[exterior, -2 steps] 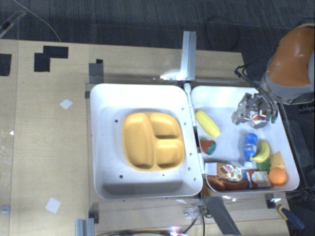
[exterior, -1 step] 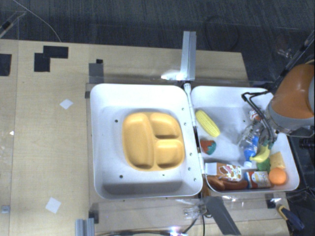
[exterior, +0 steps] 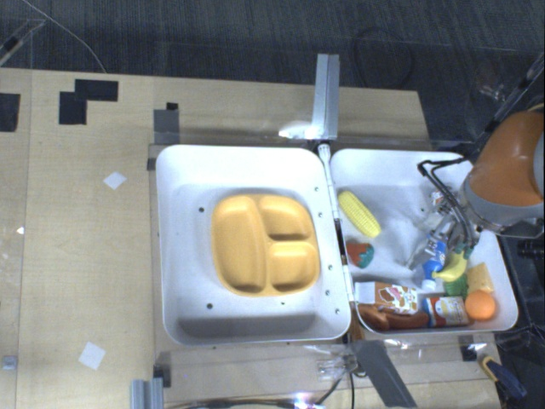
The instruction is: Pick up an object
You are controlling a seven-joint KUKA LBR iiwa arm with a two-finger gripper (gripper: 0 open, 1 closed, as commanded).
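The gripper [exterior: 436, 247] hangs low in the right bin [exterior: 400, 164], finger state indeterminate, with the banana [exterior: 453, 268] just beside it on the near-right side.

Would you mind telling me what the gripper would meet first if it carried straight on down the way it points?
Probably the small blue toy and yellow banana-shaped toy beneath the gripper, though depth is hard to judge from above.

Orange-banded grey arm [exterior: 509, 173], black cables
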